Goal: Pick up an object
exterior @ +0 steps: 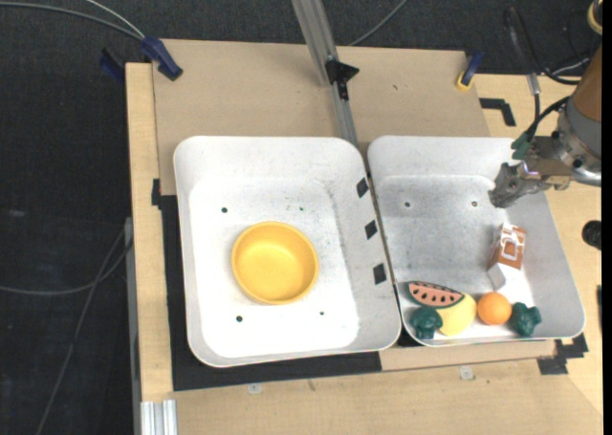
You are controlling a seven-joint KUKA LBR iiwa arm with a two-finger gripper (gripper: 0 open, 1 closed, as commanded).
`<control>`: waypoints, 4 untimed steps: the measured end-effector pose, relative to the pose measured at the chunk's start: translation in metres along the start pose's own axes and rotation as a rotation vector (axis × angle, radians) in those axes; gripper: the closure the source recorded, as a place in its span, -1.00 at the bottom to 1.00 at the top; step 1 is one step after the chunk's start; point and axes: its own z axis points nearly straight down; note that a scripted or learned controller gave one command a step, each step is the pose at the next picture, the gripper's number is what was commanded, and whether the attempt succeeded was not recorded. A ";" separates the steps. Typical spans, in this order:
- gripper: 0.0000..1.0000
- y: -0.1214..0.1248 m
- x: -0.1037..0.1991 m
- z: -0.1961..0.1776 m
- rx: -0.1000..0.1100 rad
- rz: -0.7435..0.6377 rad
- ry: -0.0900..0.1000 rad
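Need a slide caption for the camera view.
Gripper over right bin above toy food; yellow bowl in left bin.

From my remote station the scene reads evenly and fairly brightly lit from overhead, with no hard directional source. Both white bins (277, 161) come out near blown-out along their rims, and grey speckling shows on their floors. Shadows are soft and short; I note a faint one under the yellow bowl (274, 261). The dark floor (57, 184) around the bench holds little detail. Overall sharpness is modest, with compression softness on the small toys and slight blur on the gripper (507, 186) at the right
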 end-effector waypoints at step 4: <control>1.00 0.007 0.208 0.021 0.019 -0.004 0.005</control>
